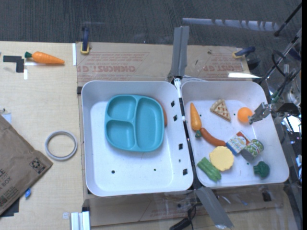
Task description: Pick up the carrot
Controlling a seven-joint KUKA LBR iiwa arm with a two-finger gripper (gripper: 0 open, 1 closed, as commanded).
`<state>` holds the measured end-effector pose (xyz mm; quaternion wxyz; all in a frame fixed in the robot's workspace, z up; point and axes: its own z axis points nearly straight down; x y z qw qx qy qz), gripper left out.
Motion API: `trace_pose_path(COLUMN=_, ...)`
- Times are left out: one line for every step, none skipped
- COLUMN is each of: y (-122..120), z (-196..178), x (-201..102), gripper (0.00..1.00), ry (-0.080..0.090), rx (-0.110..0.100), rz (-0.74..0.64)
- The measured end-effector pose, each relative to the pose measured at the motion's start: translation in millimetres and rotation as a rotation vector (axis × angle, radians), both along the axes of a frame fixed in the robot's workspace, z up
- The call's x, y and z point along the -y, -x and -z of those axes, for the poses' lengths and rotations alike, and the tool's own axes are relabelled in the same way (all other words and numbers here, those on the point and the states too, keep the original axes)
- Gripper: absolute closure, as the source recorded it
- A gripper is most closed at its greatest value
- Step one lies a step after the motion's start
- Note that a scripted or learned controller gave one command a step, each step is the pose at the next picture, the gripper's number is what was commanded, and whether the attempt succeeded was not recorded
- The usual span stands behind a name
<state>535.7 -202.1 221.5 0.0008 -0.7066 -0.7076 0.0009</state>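
Note:
An orange carrot (194, 117) with a green tip lies in the right bin (278, 150), close to its left wall, pointing towards the back. My gripper (257, 115) hovers at the bin's right side, just right of a small orange ball (244, 114) and well to the right of the carrot. Nothing shows in its grasp. A second carrot (44, 58) lies outside the bins on the wooden bench at the far left.
The right bin also holds a pizza slice (221, 109), a red sausage (212, 137), a yellow disc (222, 158), a green pickle (209, 169), broccoli (261, 169), a can (254, 147) and a small box (236, 144). A blue divided plate (134, 123) sits in the left bin (139, 176). A tape ring (61, 144) lies on the bench.

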Motion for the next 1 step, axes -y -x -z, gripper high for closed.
trace_pose_path(y=-83.0, z=95.2, x=-1.9, gripper=0.00, ry=0.001, rx=0.001, rz=-0.030)
